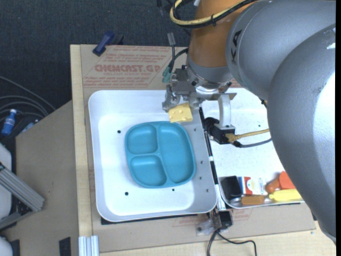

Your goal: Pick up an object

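Bottom right there's a clutter of small items (261, 188) in the right bin (250, 143), mid-frame a blue 3-section plate (159, 153) in the left bin (106, 159), and further up the gripper (180, 110) is clamped on a yellow cheese-like block (181, 113).

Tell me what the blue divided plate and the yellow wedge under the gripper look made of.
Blue divided plate: probably molded plastic, smooth with a soft sheen on its ridges. Yellow wedge: looks like matte plastic or foam toy cheese, judging by its holes; uncertain.
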You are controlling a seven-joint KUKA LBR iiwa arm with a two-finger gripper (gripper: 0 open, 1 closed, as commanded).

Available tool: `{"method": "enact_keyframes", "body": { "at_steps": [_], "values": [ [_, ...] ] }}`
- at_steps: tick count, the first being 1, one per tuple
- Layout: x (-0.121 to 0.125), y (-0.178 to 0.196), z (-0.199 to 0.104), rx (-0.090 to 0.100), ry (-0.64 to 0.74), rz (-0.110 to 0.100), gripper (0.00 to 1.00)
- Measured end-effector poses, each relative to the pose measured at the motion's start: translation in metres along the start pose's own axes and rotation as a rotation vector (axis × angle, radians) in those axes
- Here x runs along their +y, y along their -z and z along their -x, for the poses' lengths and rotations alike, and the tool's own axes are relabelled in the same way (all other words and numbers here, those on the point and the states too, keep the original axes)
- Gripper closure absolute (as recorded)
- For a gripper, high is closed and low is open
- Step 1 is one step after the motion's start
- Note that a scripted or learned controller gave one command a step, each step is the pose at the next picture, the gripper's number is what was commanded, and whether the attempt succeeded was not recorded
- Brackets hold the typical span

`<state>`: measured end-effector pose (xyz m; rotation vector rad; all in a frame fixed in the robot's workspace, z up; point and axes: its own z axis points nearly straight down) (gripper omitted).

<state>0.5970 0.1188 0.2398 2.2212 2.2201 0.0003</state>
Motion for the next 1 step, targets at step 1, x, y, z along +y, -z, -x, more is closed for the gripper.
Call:
{"method": "enact_keyframes", "body": {
  "at_steps": [1],
  "values": [
    [0.0339,0.0128,0.0053,0.0,0.001,0.0,1.0]
  ]
}}
